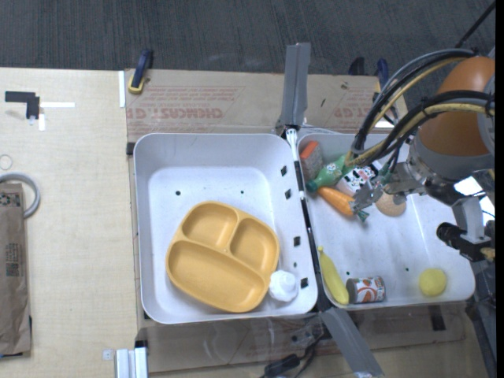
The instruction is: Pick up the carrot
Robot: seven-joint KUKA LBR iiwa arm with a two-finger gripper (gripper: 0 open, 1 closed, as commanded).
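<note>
Right bin (394, 246): mid floor open, room to pass. Carrot (337, 201) crowded at far-left corner, green item (329, 173) touching behind, divider wall (302, 203) just beside. Banana (334, 279), can (365, 290), lemon (432, 282) line near edge (cables (394, 101) overhang far side).

Carrot (337, 201): lying in the right bin (394, 254), near its upper left corner.
Pincer (364, 204): low over the right bin, just beside the carrot's right end.
Left bin (157, 211): contains a yellow divided plate (223, 255).
</note>
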